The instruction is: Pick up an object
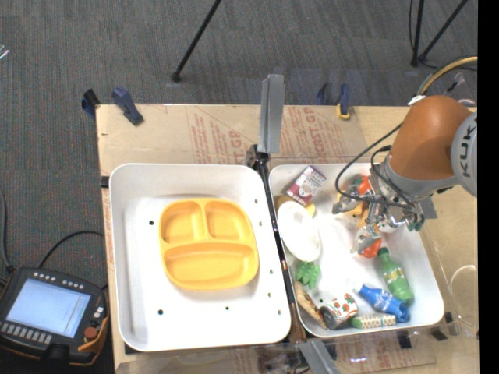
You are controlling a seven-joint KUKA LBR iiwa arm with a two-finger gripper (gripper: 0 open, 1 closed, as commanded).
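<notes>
My gripper (379, 223) hangs low over the right bin (431, 279), near its back right part, under the orange wrist band. Directly below it lies a small red and white object (368, 245); whether they touch is unclear. A green bottle (395, 275) lies just in front of that. An orange and red toy (358, 187) sits left of the wrist. The same bin holds a white round dish (300, 231), a maroon packet (306, 184), a green toy (309, 273), a spotted white mug (340, 310) and a blue object (383, 300).
The left bin (125, 209) holds a yellow divided plate (209, 242). A grey upright post (271, 119) stands at the back between the bins. A teach pendant (51, 310) lies off the bench at the lower left. Cables loop around the wrist.
</notes>
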